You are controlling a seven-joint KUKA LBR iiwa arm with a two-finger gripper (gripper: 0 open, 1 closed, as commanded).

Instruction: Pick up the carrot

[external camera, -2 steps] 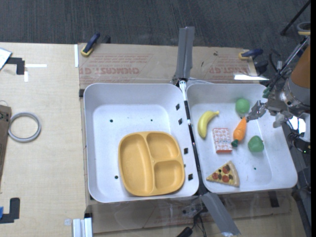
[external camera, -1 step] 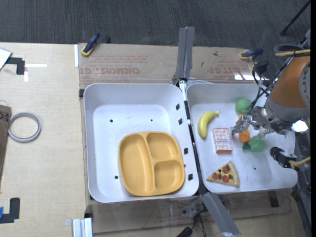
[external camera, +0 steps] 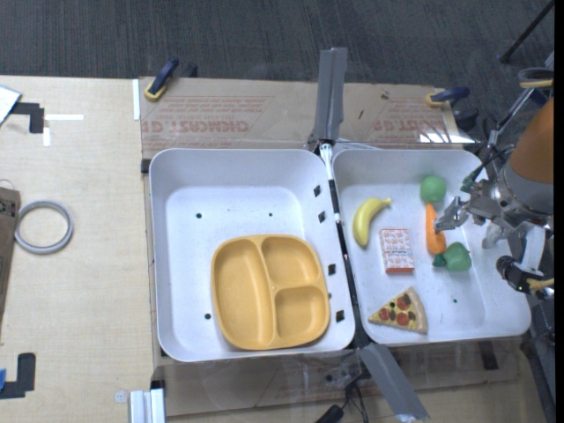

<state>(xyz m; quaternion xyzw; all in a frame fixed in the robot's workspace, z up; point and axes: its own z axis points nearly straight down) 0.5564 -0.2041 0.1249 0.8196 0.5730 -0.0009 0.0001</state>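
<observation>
Gripper (external camera: 448,216) at right bin (external camera: 493,320), fingers approx. touching carrot (external camera: 434,233) (upright orange piece, between two green items); finger state: cannot tell, view too small.

The grey arm enters from three o'clock, its orange band at the frame's right edge. The gripper (external camera: 448,218) points toward nine o'clock, low over the right bin; finger state is unclear.

Carrot (external camera: 433,230) in right bin (external camera: 493,320), right of banana (external camera: 369,219)
</observation>
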